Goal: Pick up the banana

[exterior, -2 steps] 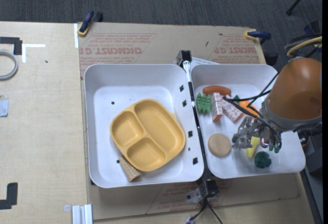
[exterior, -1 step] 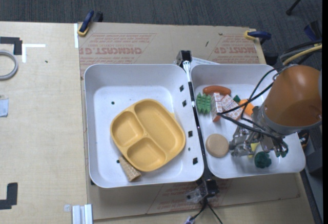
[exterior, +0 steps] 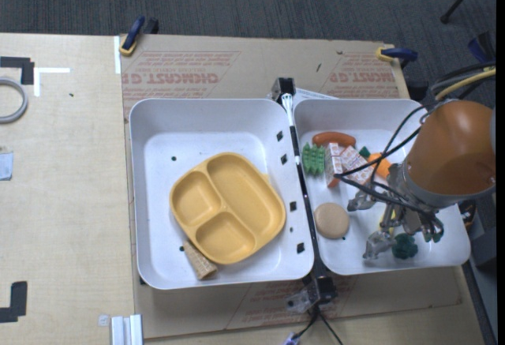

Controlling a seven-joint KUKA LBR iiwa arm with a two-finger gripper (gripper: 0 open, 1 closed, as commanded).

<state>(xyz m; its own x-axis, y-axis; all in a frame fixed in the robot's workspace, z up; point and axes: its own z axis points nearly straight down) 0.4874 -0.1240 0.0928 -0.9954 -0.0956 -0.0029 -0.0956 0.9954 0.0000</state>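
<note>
My gripper [exterior: 398, 234] reaches down into the right bin [exterior: 442, 256] near its front edge, under the orange wrist band [exterior: 454, 150]. A thin yellow sliver [exterior: 388, 217] shows right against the gripper. It may be part of the banana, but the arm hides most of it. Whether it is gripped or only lies beside the gripper cannot be told.
The right bin also holds a tan round bun [exterior: 331, 221], a green toy [exterior: 314, 159], a red sausage [exterior: 334, 138], a white-and-red packet [exterior: 344, 159], an orange piece [exterior: 382, 166] and a dark green piece [exterior: 405, 248]. In the left bin [exterior: 154, 178] lie a yellow divided plate [exterior: 229, 208] and a wafer [exterior: 199, 263].
</note>
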